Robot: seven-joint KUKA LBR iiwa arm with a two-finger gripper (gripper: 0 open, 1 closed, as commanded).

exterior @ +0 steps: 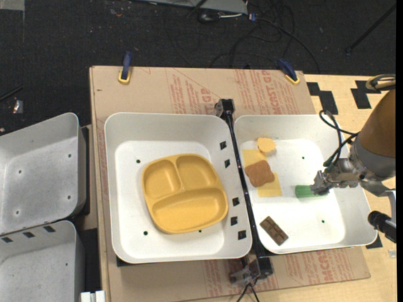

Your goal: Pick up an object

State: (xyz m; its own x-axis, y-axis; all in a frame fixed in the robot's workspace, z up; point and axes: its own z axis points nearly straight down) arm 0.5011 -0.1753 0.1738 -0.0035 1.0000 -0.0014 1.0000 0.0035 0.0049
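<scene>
In the right bin [352,231] lie a small green block [304,191], a brown square piece [259,172] resting on a pale yellow slice [269,187], a small orange-yellow piece [266,145] and a dark brown bar [274,229]. My gripper [323,184] is down low at the green block's right end, touching or nearly touching it. The grey arm with its orange band [380,134] comes in from the right above it. The gripper's tip is too small and dark to read.
The left bin [119,168] holds a yellow divided plate [184,192]. A black divider [238,175] runs between the bins. Two blue clamps [125,68] hold the cardboard base at the back. Grey trays [38,168] sit off the bench to the left.
</scene>
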